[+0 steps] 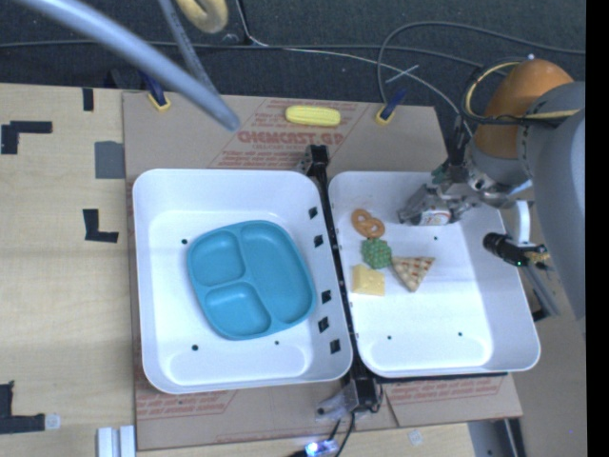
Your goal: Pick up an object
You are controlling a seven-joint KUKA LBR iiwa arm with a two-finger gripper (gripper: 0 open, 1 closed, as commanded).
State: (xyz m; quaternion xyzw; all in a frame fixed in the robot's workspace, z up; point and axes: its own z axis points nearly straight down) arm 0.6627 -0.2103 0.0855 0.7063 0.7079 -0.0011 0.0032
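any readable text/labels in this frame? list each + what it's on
"CHEMCAST GP": red print on the brown cardboard sheet behind the bins, partly crossed by a grey bar; the last letters are uncertain.
Smaller red lines under it: too blurred to read.
Red print on the cardboard edge below the left bin: too small to read.
Blue tray, food pieces, gripper: no legible marks.

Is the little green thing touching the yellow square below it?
Touching, as far as the camera view shows: the green piece sits directly against the top edge of the yellow square, with no white bin floor visible between them.
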